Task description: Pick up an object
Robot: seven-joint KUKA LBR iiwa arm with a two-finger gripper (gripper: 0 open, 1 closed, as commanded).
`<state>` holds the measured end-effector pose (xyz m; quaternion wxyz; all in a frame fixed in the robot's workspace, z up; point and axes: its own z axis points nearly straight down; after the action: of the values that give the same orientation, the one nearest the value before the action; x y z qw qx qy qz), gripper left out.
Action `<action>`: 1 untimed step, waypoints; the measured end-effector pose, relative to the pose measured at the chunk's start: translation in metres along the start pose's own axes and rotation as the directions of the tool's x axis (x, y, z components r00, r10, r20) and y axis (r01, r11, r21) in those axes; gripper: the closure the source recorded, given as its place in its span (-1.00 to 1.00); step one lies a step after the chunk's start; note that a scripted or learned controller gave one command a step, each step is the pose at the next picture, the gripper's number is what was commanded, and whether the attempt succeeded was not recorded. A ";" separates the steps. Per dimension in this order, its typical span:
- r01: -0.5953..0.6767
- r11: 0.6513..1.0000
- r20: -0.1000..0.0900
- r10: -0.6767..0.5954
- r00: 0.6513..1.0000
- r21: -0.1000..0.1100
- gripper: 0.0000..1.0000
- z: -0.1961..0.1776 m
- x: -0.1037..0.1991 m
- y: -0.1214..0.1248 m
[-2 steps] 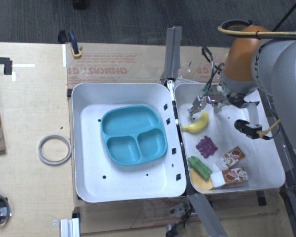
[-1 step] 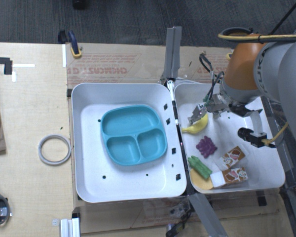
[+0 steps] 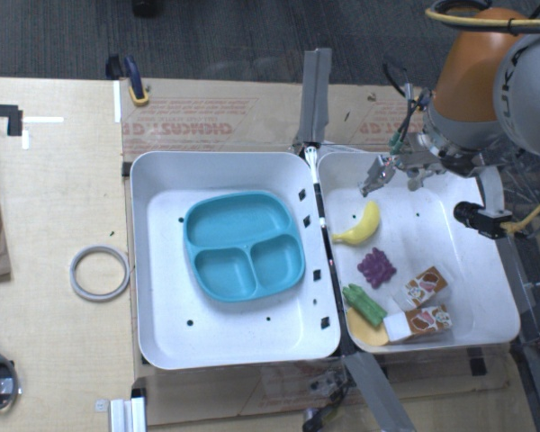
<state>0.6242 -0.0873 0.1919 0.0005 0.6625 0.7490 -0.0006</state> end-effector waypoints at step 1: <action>0.166 0.986 -0.001 -0.166 0.986 0.000 -1.00 0.100 -0.009 0.001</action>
<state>0.6262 -0.0965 0.0917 0.0000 0.5979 0.8016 -0.0004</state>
